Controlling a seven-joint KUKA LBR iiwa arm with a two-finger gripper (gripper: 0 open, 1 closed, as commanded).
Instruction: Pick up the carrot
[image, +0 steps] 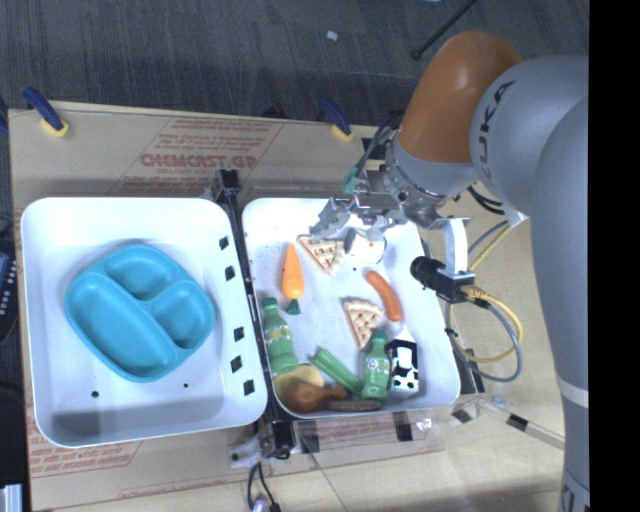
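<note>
Carrot (291, 275) lies in the right bin (430, 330), toward that bin's ten o'clock corner, orange body pointing to twelve and green top at six, untouched by the arm. Gripper (345, 222) hangs over the bin's twelve o'clock edge, above a pizza slice (322, 252) that sits just to the carrot's two o'clock; its metal fingers look spread apart with nothing between them, though the tips are hard to make out. At the carrot's six o'clock a green bottle (276, 336) stands close by. A sausage (385, 295) lies toward three o'clock, with a second pizza slice (362, 319) below it. Further toward six sit another green bottle (375, 366), a black-and-white cow figure (403, 367) and some brown and yellow pieces. The left bin (60, 400) holds a blue divided plate (140, 310)
</note>
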